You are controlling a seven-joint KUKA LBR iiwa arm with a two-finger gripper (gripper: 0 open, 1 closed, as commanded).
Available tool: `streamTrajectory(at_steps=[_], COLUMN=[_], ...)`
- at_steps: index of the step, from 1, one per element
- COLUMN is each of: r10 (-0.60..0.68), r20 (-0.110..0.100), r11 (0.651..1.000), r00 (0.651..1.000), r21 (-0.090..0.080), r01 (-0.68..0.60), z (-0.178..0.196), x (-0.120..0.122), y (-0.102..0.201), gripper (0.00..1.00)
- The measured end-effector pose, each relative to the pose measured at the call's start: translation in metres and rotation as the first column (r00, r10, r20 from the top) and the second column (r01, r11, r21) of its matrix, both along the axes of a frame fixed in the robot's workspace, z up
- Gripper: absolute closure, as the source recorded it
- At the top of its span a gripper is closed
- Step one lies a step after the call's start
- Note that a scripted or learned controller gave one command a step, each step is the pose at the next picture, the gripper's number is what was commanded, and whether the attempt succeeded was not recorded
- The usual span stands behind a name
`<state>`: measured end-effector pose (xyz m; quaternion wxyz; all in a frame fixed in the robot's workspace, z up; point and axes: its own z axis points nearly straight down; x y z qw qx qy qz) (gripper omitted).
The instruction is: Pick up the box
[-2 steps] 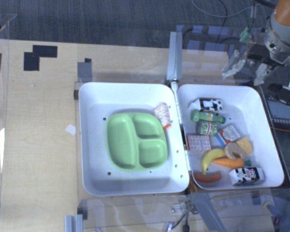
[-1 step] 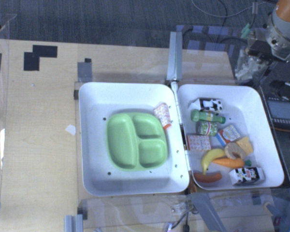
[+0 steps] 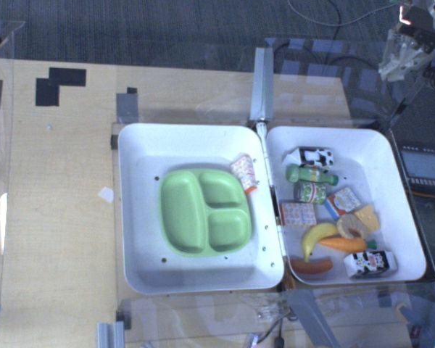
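Gripper (image 3: 404, 53): parked above the bench's far right corner, well apart from both bins; likely so the camera sees the contents unobstructed.
Jaws: cannot tell whether open or closed; nothing visibly held.
Box (image 3: 299, 214): pink, lying flat in the right bin (image 3: 399, 162) near the dividing wall, between the can (image 3: 311, 192) and banana (image 3: 317, 238); probably the target.
Crowding: neighbours sit just beside it, so a grasp looks tight.
Left bin (image 3: 138, 194): holds a green tray (image 3: 203, 212) and a small packet (image 3: 243, 172).
Progress: pick not yet begun.
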<state>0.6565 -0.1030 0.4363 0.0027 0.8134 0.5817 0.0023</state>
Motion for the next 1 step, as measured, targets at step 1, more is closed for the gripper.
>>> streamTrajectory(at_steps=[1], r10=[-0.24], r20=[-0.001], r11=[0.971], r00=[0.971], r21=[0.001], r01=[0.24], z=[-0.0003], x=[0.0129], y=[-0.0669], gripper=[1.0])
